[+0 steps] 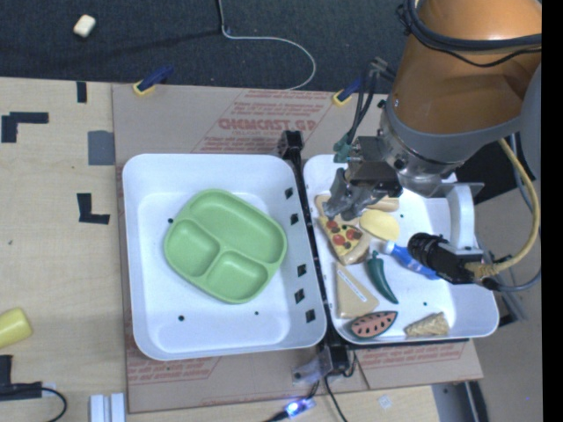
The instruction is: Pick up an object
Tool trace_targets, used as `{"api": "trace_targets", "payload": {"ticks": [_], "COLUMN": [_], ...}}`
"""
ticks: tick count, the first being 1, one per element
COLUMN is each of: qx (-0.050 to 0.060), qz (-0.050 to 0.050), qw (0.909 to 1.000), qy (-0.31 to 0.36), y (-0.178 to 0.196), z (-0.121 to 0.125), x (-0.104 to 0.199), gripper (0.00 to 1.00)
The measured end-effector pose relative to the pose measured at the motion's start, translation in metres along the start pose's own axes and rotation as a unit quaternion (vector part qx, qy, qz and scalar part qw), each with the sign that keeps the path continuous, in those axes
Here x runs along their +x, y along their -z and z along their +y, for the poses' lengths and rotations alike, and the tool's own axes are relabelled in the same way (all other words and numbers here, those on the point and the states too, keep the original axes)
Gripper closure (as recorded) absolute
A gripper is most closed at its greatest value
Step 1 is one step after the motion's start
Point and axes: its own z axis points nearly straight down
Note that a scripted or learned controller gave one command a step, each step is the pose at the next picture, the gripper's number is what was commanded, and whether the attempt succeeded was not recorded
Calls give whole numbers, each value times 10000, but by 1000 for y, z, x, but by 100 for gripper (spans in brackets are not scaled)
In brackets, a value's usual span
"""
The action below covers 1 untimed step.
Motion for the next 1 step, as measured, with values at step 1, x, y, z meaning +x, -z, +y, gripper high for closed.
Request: {"api": "trace_targets", "payload": {"ticks": [1], "qx": [-95], "qz": [21], "qw": [9999], "qy": [29], "y": [44], "z": [1], "x": [28], "gripper": [100]}}
